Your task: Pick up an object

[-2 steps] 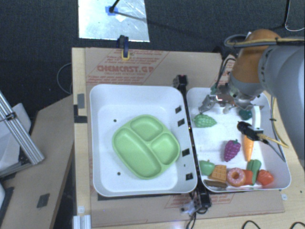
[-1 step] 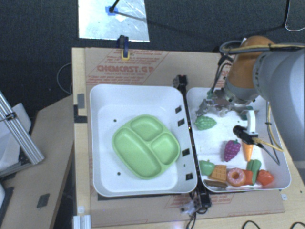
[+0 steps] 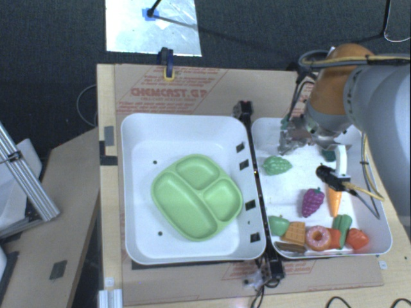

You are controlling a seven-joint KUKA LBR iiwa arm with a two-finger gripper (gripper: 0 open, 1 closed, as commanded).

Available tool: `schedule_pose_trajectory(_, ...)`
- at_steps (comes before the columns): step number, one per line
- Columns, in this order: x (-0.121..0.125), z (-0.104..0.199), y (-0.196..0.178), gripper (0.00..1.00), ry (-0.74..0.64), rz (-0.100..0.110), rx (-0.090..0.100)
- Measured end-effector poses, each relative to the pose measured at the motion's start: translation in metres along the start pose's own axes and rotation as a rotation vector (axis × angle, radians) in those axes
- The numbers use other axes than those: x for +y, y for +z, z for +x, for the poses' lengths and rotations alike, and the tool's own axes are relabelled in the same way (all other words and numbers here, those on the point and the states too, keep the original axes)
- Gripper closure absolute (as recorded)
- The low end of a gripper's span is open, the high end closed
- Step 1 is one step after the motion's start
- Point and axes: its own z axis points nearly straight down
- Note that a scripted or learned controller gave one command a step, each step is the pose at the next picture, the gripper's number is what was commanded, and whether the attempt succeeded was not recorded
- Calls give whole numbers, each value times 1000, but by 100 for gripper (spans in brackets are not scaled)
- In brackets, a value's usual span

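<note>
Lying at the near rim of the right bin point(image 3: 385, 239) are a donut point(image 3: 317, 237), a waffle point(image 3: 295, 233) and a carrot point(image 3: 334, 201). Farther in, the grapes point(image 3: 312, 201). Beyond them the green berry point(image 3: 276, 165) rests just below the gripper point(image 3: 289, 140), its long side across the bin. Whether anything is held I cannot tell. The arm point(image 3: 366, 101) bends down from the right.

Plastic and gloss across the table

Both white bins point(image 3: 192, 124) are seen as smooth, glossy plastic; the green divided plate point(image 3: 196, 197) is given a soft satin sheen; the toy grapes point(image 3: 312, 201) look bumpy, the donut point(image 3: 318, 237) shiny; brown paper-faced board point(image 3: 176, 88) is shown matt beneath.
</note>
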Motion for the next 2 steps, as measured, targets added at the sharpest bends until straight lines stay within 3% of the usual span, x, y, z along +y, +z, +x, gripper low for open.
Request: schedule_pose_trajectory(2, 6, -5, -128, 100, -4, -4, -1)
